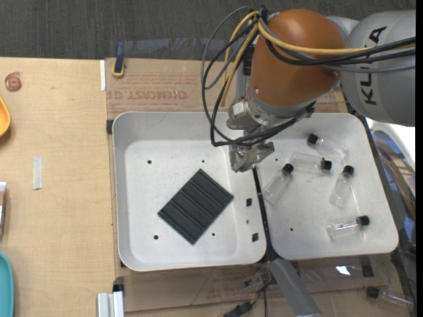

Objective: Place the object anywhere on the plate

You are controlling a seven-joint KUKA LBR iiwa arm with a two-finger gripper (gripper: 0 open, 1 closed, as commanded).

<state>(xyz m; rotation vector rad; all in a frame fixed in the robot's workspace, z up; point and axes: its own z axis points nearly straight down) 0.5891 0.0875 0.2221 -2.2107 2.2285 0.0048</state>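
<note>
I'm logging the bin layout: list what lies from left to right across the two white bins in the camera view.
Left bin wall → dark ribbed plate → end effector above the divide between the bins → clear vial with a black cap → vial lying at the right bin's lower right.

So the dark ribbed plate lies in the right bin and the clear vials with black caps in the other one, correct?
Not quite: they are swapped. The camera view shows the dark ribbed plate in the left bin, and the clear vials with black caps in the right bin.
</note>
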